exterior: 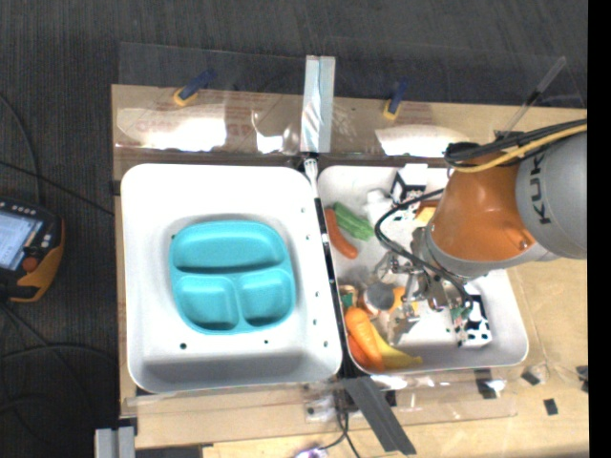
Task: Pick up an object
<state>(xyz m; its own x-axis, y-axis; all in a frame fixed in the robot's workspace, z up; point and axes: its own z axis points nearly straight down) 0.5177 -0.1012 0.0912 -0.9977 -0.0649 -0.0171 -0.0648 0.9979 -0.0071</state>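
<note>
Arm (496, 213) reaches in from the right, over the right bin (506, 337). End effector (409, 303) sits low in that bin's middle, just right of an orange carrot-like toy (363, 332) with a yellow piece (396, 359) at the front edge. Grip state: cannot tell, too cluttered. Green item (355, 222) and red-orange item (341, 239) lie near the divider. Left bin (143, 256) carries a teal sectioned tray (232, 275).

Robotics lab, wooden worktop (549, 370) with clamped bins, grey carpet floor (57, 55), teach pendant (27, 246) with trailing cables
</note>
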